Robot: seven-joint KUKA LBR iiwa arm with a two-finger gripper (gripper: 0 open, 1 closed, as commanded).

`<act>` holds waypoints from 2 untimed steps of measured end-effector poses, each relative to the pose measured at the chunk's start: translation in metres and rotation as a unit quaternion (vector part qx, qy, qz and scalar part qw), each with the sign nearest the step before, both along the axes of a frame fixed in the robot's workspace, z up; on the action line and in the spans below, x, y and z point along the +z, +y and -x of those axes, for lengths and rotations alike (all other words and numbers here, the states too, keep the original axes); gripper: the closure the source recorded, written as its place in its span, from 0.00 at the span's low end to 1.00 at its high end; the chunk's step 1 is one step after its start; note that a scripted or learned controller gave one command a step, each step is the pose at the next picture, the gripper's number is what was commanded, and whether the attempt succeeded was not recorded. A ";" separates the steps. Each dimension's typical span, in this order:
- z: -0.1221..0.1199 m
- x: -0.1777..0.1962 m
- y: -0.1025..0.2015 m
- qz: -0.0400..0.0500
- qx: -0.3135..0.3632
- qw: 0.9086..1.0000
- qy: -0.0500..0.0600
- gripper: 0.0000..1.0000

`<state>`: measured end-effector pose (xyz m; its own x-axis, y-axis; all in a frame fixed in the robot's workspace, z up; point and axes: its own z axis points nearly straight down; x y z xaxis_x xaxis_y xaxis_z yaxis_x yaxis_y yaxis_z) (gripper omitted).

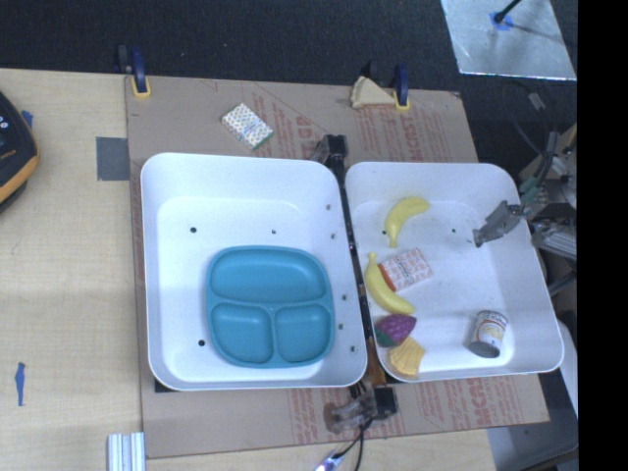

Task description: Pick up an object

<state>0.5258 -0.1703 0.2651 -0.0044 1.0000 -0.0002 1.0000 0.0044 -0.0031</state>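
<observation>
Gripper (494,226) hangs over the right bin (518,292), at its outer side; whether it is open or closed cannot be told, and nothing shows in it. Candidates lie around it: the small can (488,333) nearer the camera, the small banana (403,215) toward the left bin (167,263), and the red-and-white packet (404,269) beyond that. The can looks easiest: it stands alone, so the arm should centre above it and descend straight.

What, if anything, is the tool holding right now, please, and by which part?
Nothing: the dark two-finger tool hangs over bare floor of the right white bin, apart from every object.
</observation>
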 end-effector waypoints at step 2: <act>-0.073 -0.149 0.070 0.001 0.001 1.000 0.000 0.00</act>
<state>0.5992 -0.1008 0.1161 -0.0059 1.0000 -0.0015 1.0000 0.0059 -0.0030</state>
